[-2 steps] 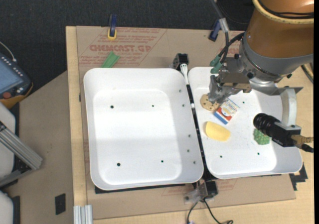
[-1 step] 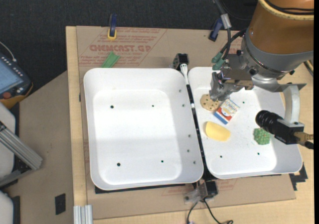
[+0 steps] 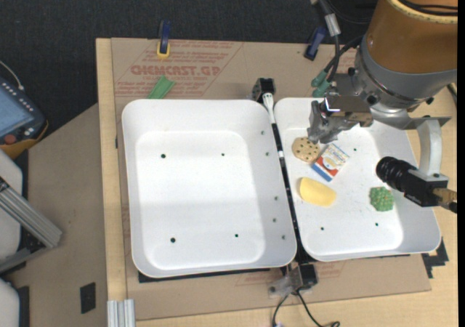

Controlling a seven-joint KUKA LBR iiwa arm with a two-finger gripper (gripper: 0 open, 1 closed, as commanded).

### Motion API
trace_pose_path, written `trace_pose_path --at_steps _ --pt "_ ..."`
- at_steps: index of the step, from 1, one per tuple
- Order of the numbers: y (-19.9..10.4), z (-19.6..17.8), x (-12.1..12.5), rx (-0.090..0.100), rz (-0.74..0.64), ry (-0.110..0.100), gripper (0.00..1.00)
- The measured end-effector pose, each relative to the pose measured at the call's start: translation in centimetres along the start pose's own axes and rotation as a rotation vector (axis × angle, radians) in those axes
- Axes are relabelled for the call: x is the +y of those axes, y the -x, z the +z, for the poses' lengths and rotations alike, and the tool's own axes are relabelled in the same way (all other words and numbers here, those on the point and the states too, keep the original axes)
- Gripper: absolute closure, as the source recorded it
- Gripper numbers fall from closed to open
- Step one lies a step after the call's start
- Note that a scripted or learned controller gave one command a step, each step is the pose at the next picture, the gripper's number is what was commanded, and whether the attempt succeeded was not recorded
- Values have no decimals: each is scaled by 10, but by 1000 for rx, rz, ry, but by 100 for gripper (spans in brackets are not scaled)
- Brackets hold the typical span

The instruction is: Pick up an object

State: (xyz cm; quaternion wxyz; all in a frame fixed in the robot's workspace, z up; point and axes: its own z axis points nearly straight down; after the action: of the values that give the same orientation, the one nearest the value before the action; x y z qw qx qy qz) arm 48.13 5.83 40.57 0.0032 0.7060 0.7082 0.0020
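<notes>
Nearest the camera, the left bin (image 3: 203,187) sits beside the right bin (image 3: 407,238), which holds a yellow piece (image 3: 317,192), a green lump (image 3: 381,198), a small carton (image 3: 330,160) in red, white and blue with unreadable print, and a cookie (image 3: 305,148). Above the cookie the claw (image 3: 320,131) hangs; whether its jaws are apart I cannot tell. Farther back, the cardboard surface (image 3: 211,64) reads "CHEMCAST G.P".

Cookie (image 3: 305,148), carton (image 3: 330,161), wedge (image 3: 317,192) lie in right bin (image 3: 407,235).
</notes>
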Motion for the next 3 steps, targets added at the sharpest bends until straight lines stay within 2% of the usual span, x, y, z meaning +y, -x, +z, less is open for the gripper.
trace_pose_path --at_steps 2,3 --pt "0 -20 1 -1 -1 4 100" --pt "37 62 -4 0 8 -18 100"
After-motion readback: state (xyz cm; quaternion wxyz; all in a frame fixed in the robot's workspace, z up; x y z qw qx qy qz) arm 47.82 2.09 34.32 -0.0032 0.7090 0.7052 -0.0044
